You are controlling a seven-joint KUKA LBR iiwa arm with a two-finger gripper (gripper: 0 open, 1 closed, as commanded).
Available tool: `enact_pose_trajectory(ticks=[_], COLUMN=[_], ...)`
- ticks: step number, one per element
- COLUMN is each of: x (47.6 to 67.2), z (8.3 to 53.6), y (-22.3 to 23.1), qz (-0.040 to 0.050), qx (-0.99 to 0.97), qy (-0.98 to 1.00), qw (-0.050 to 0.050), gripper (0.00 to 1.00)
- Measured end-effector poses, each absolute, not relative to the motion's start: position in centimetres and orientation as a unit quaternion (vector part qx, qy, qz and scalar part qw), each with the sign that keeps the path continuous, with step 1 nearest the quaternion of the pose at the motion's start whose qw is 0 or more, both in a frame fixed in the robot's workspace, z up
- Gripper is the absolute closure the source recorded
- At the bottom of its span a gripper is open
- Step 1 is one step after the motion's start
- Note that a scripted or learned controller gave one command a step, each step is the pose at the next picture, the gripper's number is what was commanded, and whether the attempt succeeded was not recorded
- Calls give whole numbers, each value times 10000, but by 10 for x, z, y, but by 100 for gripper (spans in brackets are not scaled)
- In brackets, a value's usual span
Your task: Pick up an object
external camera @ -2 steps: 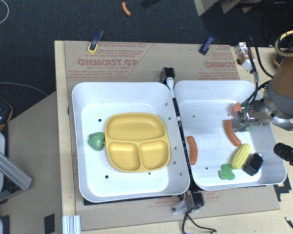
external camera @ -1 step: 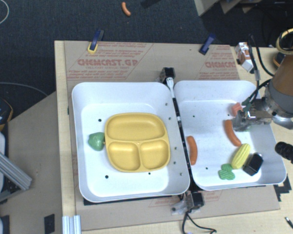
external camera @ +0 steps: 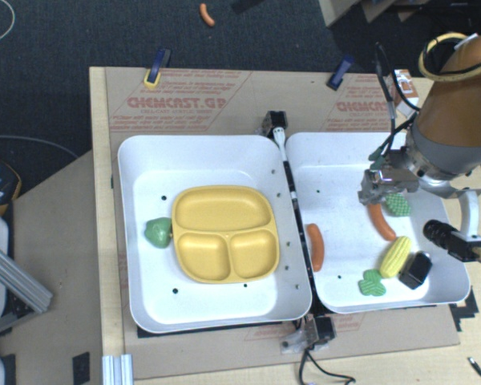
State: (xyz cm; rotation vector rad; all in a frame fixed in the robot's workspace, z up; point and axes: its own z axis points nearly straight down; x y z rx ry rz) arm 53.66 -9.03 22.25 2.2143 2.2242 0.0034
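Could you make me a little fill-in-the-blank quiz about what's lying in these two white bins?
1. The yellow tray has ____ compartments.
2. The tray lies in the ____ bin.
3. The green toy beside the tray lies on the tray's ____ side.
4. The corn cob is coloured ____.

Missing words: three; left; left; yellow
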Motion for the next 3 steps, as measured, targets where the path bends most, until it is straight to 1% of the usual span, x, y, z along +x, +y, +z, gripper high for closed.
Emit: enact_pose_trajectory(ticks=[1, 2, 3], x=[572, 607, 605], z=[234, 228, 217], y=[-50, 0, -10], qz=[20, 21, -14], qx=[7052, 7049, 7074], qy=[7090, 7093, 7068], qw=[21, 12, -12], gripper=[100, 100, 100])
